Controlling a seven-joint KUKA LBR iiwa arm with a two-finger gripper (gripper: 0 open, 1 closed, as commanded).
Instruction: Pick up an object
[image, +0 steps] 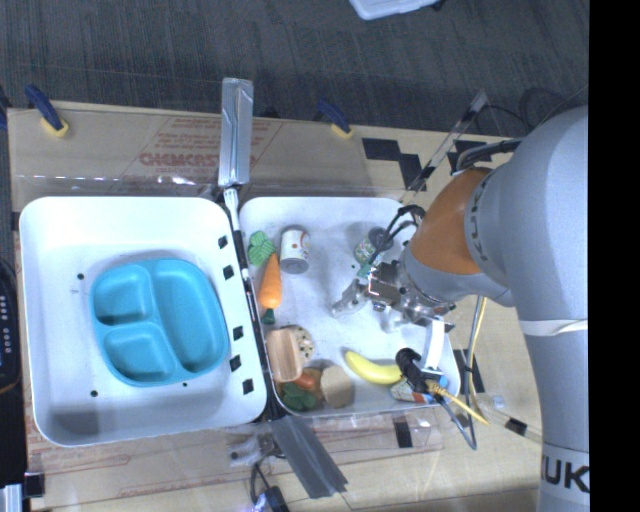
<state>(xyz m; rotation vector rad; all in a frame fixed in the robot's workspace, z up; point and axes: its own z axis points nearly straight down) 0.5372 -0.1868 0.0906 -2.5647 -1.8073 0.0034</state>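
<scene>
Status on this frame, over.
Gripper low in right bin, no object seen in it. Banana, can, carrot lie apart from it. Nothing in the way.

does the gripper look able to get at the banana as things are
Probably yes. The banana lies uncovered on the floor of the right bin, just below the gripper in the view, with bare floor between them. Toys near its left end might crowd a grasp there.

The arm (530, 200) hides the right bin's (322, 215) right wall; top edge cuts a white thing (393, 7)
</scene>
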